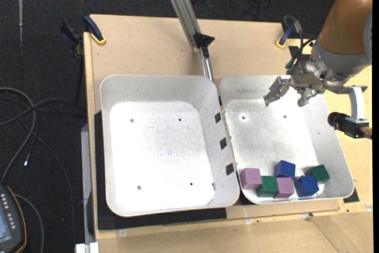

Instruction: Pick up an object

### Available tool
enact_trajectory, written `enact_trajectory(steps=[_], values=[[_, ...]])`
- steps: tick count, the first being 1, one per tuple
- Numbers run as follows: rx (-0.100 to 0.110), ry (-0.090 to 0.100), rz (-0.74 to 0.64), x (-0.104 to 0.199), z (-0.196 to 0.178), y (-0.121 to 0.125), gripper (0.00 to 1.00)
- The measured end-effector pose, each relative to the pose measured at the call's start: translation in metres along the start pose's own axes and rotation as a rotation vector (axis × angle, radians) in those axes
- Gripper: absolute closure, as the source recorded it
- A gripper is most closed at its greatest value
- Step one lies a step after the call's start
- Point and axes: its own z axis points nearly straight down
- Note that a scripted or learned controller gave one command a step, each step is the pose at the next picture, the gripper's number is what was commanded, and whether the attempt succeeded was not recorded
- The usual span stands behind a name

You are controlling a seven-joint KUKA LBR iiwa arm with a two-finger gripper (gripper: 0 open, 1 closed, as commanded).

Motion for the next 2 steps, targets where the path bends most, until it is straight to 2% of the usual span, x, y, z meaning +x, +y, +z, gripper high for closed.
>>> enact_trajectory(steps=[1,2], values=[[-0.003,-0.003,0.007,-0.049,0.018,0.015,0.0],[0.003,0.001,0.005,-0.056,0.071,-0.008,0.0]])
